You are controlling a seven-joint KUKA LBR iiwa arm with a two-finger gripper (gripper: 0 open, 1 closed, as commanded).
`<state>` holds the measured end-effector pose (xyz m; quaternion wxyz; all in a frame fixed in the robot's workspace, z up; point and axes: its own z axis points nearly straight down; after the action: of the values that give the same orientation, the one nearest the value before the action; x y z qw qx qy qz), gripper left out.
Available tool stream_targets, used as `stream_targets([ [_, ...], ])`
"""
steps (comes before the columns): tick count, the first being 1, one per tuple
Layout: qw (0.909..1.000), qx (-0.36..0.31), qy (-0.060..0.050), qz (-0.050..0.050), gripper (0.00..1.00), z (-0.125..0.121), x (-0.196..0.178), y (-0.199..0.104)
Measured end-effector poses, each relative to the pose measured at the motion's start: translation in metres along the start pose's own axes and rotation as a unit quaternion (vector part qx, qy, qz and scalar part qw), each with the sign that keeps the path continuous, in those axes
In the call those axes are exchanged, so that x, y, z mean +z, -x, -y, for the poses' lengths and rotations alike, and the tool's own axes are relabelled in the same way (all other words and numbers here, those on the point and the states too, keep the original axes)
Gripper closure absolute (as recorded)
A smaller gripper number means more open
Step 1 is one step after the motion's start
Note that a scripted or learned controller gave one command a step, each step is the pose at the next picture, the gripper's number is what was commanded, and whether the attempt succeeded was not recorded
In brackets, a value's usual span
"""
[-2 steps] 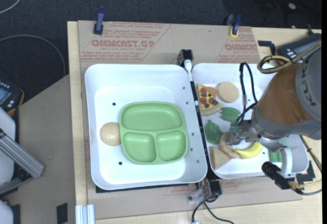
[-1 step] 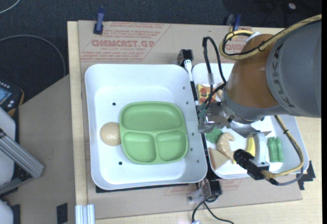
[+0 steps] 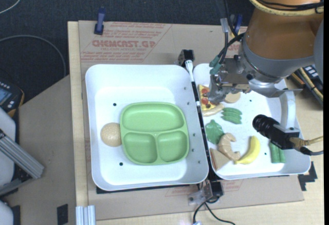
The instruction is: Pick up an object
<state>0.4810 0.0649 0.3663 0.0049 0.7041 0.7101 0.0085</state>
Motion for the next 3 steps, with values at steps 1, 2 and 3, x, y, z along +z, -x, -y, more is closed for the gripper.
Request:
stream_targets([
  [1,1.0000,0.003,-0.008,0.003,1.00,0.001,-0.001,0.003],
  [2,1.0000,0.005,-0.007,0.003,1.00,-0.004,-0.013,0.022],
  [3,0.9999,0.005,-0.015,0.003,1.00,0.005,0.090,0.017],
])
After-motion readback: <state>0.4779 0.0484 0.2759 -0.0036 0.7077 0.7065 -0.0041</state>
